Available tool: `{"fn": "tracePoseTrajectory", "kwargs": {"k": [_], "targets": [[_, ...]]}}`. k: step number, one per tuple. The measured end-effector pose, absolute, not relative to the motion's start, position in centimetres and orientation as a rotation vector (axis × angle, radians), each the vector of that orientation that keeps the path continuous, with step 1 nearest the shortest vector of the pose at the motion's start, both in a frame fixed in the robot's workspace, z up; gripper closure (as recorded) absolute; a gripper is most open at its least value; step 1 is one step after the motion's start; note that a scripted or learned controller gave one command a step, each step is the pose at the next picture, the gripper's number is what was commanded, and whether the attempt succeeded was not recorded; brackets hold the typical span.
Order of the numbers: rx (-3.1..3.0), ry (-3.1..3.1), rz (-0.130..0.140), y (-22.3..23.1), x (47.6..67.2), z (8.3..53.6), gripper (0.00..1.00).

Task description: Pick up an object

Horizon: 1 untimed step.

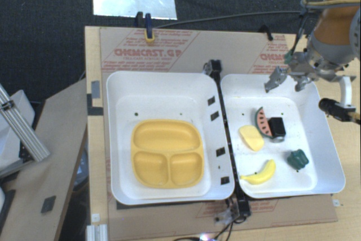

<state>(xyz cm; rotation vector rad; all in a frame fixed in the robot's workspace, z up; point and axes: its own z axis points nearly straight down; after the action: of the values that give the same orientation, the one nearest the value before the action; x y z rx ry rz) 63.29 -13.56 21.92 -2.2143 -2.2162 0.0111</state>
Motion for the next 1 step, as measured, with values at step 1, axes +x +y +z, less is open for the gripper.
{"fn": "tracePoseTrajectory", "kwargs": {"k": [1], "targets": [[-2.219,-2.226,-0.001,-13.53,63.55,22.7,0.0]]}}
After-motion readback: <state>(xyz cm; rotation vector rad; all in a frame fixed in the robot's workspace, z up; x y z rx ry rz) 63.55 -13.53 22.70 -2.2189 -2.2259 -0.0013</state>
